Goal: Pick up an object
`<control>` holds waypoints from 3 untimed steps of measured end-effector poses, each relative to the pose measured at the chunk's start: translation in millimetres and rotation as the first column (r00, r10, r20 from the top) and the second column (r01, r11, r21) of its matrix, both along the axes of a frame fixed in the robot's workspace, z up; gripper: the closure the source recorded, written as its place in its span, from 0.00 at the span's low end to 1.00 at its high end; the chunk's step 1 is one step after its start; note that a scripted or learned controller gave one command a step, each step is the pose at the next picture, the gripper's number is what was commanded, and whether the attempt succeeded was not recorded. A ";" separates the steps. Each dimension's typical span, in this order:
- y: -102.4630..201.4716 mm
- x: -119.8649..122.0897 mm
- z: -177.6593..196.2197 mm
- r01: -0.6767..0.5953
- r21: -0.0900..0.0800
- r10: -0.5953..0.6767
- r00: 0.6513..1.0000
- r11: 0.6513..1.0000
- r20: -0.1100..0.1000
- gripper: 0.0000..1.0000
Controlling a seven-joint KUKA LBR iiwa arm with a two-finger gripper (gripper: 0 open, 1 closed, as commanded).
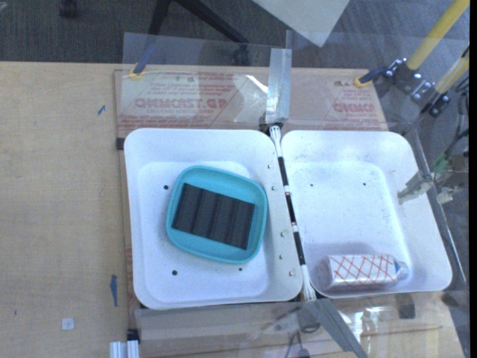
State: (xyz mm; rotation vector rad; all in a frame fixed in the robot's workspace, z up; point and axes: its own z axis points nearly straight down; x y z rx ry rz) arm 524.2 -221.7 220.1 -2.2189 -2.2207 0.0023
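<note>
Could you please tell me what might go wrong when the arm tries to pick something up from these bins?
The tube lies against the right bin's near wall, so a finger may hit the rim or push the tube aside. The teal dish in the left bin looks wide and low, so it may be too broad to grip and could slide.

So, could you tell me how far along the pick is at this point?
Nothing looks done yet. The teal tray lies flat in the left bin, and the red-patterned pack rests at the near edge of the right bin. Nothing is in hand. Left to do: reach, grasp and lift one object.
</note>
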 end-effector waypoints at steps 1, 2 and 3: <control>34.4 -37.5 -5.4 -0.189 0.001 0.189 0.982 0.982 0.000 0.00; 121.2 -44.5 -101.8 -0.272 0.000 0.272 0.962 0.962 0.001 0.00; 58.6 -44.5 -82.5 -0.092 -0.002 0.092 0.996 0.996 0.003 0.00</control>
